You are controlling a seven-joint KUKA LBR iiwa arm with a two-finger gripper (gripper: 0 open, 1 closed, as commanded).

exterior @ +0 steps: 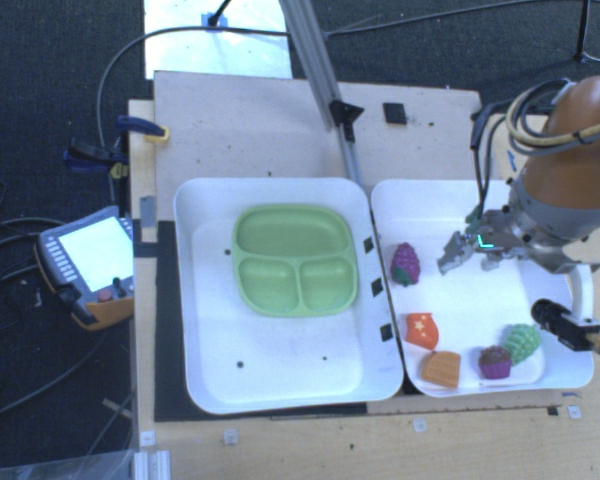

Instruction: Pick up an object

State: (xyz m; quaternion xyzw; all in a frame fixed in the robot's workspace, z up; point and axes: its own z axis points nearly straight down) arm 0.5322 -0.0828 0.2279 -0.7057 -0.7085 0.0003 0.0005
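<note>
Several toy foods lie in the right bin (430, 200). A purple grape bunch (405, 264) sits near its left wall. Along the front edge are a red-orange piece (421, 329), an orange block (441, 369), a small purple cup-like piece (495, 362) and a green lumpy piece (521, 342). My gripper (460, 253) hangs over the middle of the right bin, to the right of the grape bunch, its fingers pointing left. No object shows between them.
The left bin (205, 348) holds a green divided plate (296, 261). A grey pole (315, 53) slants across the back board. A teach pendant (90, 263) lies left of the bench. A black cylinder (560, 324) juts over the right bin's right side.
</note>
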